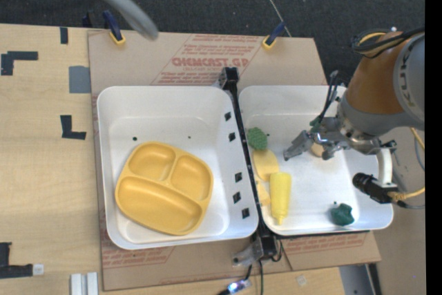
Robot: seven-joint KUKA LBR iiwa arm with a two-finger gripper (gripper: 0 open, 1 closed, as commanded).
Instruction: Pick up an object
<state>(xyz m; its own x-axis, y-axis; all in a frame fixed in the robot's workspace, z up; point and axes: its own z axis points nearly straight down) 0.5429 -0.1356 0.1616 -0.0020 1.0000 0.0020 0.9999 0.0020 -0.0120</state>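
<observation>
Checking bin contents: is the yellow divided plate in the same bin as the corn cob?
No, the plate lies in the left bin; the corn cob is in the right bin.

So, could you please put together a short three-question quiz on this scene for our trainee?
1. True or false: the yellow divided plate lies in the right bin.
2. Which lies nearest the right bin's front right corner? A) corn cob B) dark green toy C) green leafy toy
3. Fill in: the pincer hangs over the ___ bin.

Key: 1 false, it lies in the left bin; 2 B; 3 right.
</observation>
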